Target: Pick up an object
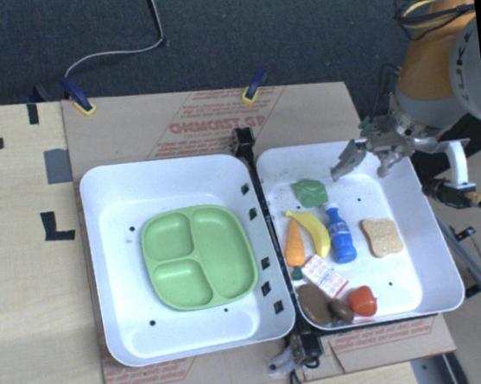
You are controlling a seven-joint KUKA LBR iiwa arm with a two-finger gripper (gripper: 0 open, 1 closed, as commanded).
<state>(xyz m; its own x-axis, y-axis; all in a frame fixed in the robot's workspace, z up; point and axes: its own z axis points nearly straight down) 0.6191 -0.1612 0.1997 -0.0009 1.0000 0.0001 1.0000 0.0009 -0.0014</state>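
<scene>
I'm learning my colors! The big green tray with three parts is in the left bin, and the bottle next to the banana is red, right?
Almost. The camera view shows the bottle beside the banana is blue, not red. The green tray is in the left bin.

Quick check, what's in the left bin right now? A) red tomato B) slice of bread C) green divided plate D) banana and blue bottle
C: the green divided plate lies in the left bin, while the banana, blue bottle and bread lie in the right bin.
</scene>
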